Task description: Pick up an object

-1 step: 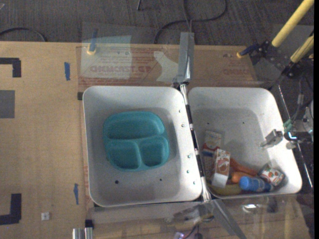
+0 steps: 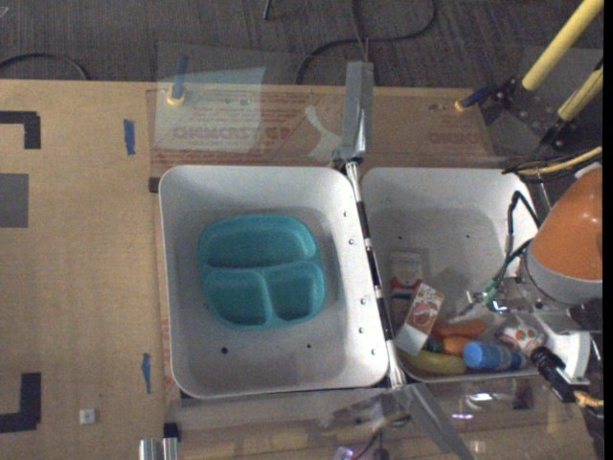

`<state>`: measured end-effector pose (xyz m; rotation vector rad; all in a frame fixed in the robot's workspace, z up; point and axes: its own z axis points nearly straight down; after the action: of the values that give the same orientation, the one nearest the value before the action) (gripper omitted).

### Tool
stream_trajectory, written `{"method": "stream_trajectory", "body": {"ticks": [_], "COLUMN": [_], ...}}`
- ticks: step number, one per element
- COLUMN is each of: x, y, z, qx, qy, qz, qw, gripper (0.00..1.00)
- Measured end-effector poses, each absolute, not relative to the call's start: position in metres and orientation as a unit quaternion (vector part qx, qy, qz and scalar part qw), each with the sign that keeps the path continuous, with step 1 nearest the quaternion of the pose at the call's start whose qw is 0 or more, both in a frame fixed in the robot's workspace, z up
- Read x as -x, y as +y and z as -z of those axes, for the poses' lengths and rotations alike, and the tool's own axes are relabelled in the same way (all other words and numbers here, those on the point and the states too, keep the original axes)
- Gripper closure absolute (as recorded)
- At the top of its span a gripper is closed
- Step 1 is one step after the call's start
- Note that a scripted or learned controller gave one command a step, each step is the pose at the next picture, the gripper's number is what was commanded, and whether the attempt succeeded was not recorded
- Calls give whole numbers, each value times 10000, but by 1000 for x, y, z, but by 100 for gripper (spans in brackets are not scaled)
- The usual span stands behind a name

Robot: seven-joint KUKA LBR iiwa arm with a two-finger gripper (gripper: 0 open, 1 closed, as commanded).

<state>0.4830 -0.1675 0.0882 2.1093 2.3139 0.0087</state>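
Several small items lie piled in the near part of the right bin (image 2: 436, 209): a white and red carton (image 2: 420, 316), a flat pale packet (image 2: 405, 273), a yellow banana (image 2: 431, 361), an orange carrot-like piece (image 2: 458, 332) and a blue bottle (image 2: 488, 356). My arm comes in from the right, its orange band (image 2: 575, 233) over the bin's right wall. The gripper (image 2: 490, 301) hangs low over the pile, just above the carrot piece and the blue bottle. Nothing is visibly lifted off the pile.
The left bin (image 2: 192, 209) holds a teal divided plate (image 2: 261, 270) near its middle. A metal divider (image 2: 352, 113) runs between the bins at the back. Yellow-handled tools (image 2: 565, 36) and black cables lie at the back right.
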Motion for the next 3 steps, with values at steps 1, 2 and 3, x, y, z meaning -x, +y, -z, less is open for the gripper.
{"method": "stream_trajectory", "body": {"ticks": [1,2,3], "x": [-544,-604,-588], "y": [-223,-223,-170], "z": [-137,-134,-88], "qx": [-6606,-6689,-5907], "qy": [7507,7433,8069], "qz": [-4,-3,-10], "qw": [19,19,30], "gripper": [0,0,0]}}
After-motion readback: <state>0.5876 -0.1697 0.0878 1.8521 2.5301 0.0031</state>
